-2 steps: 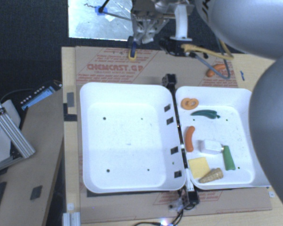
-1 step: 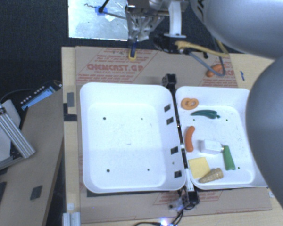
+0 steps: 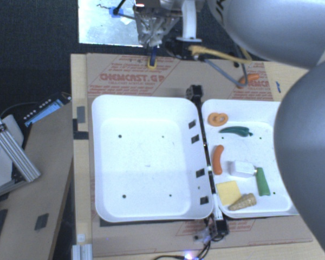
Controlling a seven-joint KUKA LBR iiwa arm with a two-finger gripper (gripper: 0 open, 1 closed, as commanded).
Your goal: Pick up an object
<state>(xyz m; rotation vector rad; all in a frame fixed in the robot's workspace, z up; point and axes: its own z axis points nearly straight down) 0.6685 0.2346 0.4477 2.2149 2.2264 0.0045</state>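
Seven objects lying in right bin (image 3: 281, 207); gripper (image 3: 151, 41) hovering beyond left bin (image 3: 105, 161), fingers seeming together, gripping nothing.

Two shallow white plastic bins (image 3: 146, 161) sit on brown cardboard printed with red lettering (image 3: 131, 76). The right bin holds an orange sausage (image 3: 218, 160), dark green pepper (image 3: 236, 130), yellow cheese wedge (image 3: 228, 191) and tan cone (image 3: 243, 201).

Sausage (image 3: 218, 160), block (image 3: 228, 192), cone (image 3: 244, 201) in right bin (image 3: 281, 206); left bin (image 3: 146, 161) beside.
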